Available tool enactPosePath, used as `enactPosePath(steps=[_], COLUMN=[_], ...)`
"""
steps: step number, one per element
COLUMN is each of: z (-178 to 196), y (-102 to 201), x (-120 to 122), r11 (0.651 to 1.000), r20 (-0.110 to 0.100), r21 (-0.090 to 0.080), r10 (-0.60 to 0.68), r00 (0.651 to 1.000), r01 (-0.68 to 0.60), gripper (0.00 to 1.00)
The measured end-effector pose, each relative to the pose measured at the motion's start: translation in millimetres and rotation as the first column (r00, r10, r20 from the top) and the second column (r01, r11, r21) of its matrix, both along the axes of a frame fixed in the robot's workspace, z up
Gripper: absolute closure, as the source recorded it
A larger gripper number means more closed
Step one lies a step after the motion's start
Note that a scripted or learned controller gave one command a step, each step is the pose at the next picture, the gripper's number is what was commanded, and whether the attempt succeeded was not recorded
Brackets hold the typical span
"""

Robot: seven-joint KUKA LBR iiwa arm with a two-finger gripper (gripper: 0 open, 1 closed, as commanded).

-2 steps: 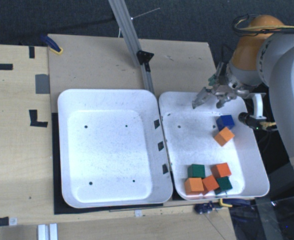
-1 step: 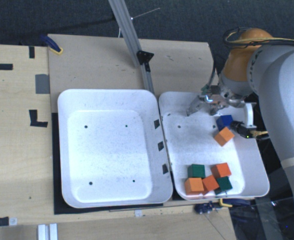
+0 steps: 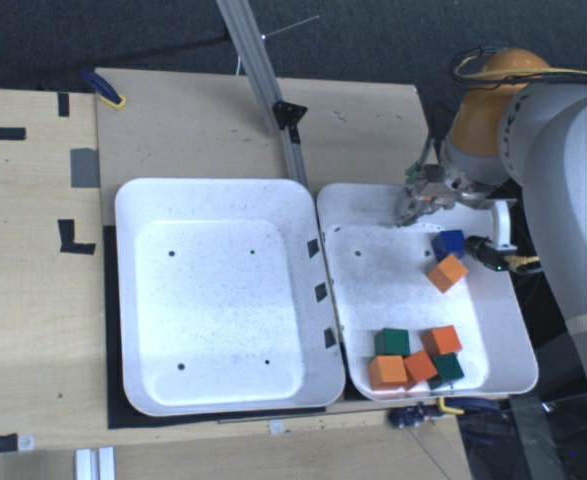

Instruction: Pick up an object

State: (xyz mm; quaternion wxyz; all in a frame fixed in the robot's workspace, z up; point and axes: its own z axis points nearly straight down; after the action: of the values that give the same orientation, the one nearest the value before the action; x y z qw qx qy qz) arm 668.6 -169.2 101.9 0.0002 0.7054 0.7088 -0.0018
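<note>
Two white bins sit side by side: the left bin [image 3: 218,293] and the right bin [image 3: 368,268], with a grey pole [image 3: 263,78] slanting down to the far edge between them. Far in the right bin hangs the gripper [image 3: 418,203], too small and blurry to show its tip clearly. Just right of it lie a blue block [image 3: 449,241] touching an orange block [image 3: 448,272], and near the front huddle more orange and green blocks [image 3: 415,358].
</note>
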Motion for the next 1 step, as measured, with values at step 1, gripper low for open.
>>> enactPosePath(steps=[1], z=[63.3], y=[2.5], x=[-1.9], r11=[1.000], r20=[0.008], r21=[0.002], r10=[-0.003], r00=[1.000], r01=[0.003], gripper=[1.00])
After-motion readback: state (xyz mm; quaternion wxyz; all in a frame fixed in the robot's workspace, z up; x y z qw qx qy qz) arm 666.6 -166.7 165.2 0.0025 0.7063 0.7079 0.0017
